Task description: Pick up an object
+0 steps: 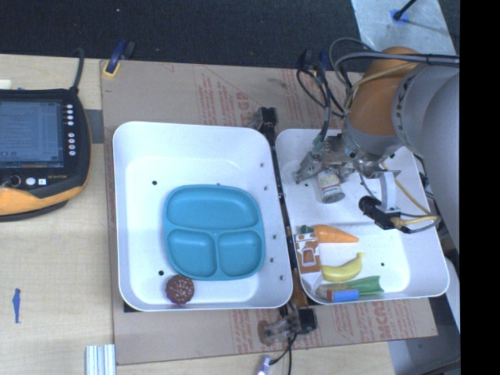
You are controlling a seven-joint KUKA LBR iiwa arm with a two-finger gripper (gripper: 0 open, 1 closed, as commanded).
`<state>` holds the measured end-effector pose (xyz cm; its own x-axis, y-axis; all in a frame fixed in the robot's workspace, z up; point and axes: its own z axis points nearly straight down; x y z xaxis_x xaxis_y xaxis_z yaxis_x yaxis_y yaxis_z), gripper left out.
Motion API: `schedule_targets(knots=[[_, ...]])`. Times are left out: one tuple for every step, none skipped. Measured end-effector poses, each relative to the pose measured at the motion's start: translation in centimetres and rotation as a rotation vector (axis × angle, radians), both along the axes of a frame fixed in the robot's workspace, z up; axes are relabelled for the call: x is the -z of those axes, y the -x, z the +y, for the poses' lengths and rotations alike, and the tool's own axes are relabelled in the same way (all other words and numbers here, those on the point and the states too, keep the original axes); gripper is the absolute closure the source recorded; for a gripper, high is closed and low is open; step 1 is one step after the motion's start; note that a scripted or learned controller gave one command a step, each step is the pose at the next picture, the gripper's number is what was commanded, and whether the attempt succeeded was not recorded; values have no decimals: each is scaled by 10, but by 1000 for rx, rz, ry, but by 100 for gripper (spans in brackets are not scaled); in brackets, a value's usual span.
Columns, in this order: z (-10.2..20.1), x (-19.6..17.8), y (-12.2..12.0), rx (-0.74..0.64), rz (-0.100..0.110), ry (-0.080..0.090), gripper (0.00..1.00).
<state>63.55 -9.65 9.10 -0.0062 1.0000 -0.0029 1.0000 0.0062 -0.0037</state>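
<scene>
- The table [70, 272] carries two white bins side by side on a brown board, with a teach pendant [35, 151] at its left edge.
- The arm [406, 108] reaches in from the right and hangs over the upper part of the right bin [426, 276].
- The left bin [137, 209] holds a blue divided plate [212, 231] at its middle and a small dark round thing [180, 289] near its lower left corner.
- The end effector [332, 180] sits low in the right bin, and a small can [331, 187] appears to stand between its fingers; I judge it closed narrowly about the can, though the slant leaves some doubt.
- Below it, well apart, lie a carrot [336, 234], a banana [344, 269], a small carton [308, 255] and a green and blue marker [355, 289], clustered along the bin's lower left.
- The step in hand looks like the grasp itself: the can is engaged but probably not lifted off the bin floor.
- The next move calls for a straight rise with the grip kept firm, since a round can may slip or tip.
</scene>
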Motion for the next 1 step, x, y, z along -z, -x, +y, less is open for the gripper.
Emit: schedule_targets(knots=[[-1, -11, -1, -3, -2, 2, 100]])
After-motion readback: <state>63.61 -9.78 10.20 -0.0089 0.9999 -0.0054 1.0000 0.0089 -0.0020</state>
